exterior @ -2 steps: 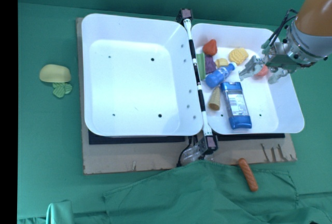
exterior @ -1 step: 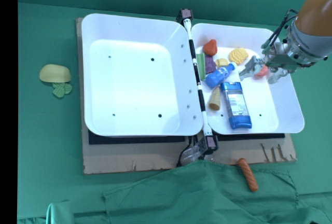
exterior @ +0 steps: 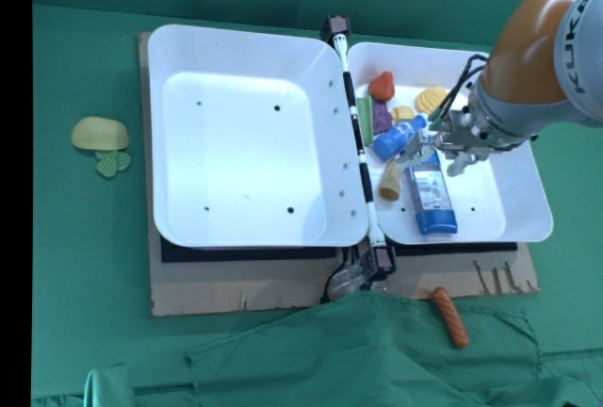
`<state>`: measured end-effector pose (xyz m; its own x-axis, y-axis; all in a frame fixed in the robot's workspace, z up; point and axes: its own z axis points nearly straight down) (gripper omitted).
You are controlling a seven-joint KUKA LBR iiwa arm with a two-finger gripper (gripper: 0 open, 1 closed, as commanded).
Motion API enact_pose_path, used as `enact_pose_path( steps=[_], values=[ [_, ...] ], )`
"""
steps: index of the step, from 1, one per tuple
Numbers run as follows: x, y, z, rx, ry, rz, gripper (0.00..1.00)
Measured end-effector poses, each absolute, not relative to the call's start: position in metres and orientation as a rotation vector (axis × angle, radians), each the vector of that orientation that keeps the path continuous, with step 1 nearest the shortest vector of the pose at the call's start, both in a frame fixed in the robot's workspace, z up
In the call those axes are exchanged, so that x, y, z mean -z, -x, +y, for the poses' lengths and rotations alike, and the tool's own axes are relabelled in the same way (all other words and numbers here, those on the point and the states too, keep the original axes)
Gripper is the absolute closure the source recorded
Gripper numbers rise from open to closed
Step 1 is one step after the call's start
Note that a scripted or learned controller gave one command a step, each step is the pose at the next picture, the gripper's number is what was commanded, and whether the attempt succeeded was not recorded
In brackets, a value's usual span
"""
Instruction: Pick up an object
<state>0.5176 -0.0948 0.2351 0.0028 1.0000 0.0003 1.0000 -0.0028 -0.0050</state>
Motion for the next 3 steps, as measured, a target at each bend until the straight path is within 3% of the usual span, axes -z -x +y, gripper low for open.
enact_pose_path(
  steps=[1,2,3],
  values=[
    [-0.183,-0.493,-0.102,0.013,2.239,-2.224,0.00],
    [-0.287,-0.526,-0.101,0.015,2.233,-2.231,0.00],
    [-0.186,-0.545,-0.097,-0.001,2.227,-2.218,0.00]
  ],
)
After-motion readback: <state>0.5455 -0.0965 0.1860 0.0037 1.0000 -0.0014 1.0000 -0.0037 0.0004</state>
